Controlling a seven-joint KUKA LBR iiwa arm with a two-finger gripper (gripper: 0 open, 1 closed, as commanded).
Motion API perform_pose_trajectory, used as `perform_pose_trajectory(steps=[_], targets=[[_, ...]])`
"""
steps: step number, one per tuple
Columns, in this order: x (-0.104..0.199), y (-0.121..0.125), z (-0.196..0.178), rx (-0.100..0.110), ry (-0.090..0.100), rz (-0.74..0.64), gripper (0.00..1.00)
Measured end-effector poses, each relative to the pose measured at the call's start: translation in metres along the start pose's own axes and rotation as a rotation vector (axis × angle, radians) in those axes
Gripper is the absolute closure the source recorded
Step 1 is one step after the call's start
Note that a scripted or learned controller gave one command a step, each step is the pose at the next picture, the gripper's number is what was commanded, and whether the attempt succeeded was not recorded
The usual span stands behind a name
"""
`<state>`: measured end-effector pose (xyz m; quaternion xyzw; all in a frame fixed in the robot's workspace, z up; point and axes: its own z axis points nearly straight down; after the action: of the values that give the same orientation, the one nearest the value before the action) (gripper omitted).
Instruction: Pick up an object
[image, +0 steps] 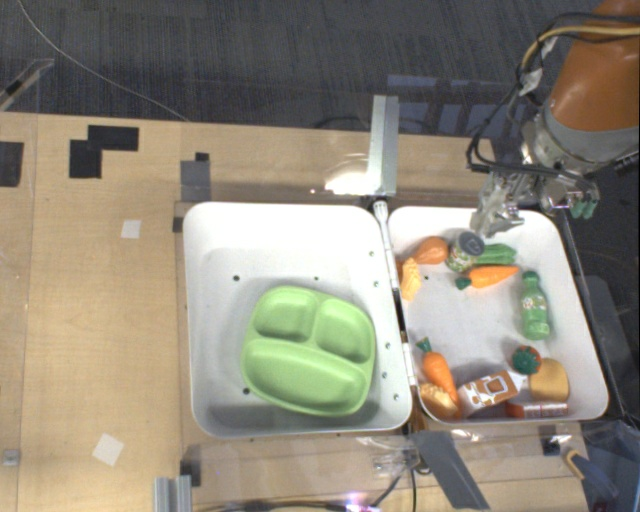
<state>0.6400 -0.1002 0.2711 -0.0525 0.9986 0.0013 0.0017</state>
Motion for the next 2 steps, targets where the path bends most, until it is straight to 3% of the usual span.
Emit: perform_pose_trajectory(steps=[1, 2], targets=[[-0.003, 0.0, -0.017, 0.004, -0.018, -0.002, 1.0], [-0.023, -0.071, 0.006, 0.005, -0.006, -0.334, 1.0]])
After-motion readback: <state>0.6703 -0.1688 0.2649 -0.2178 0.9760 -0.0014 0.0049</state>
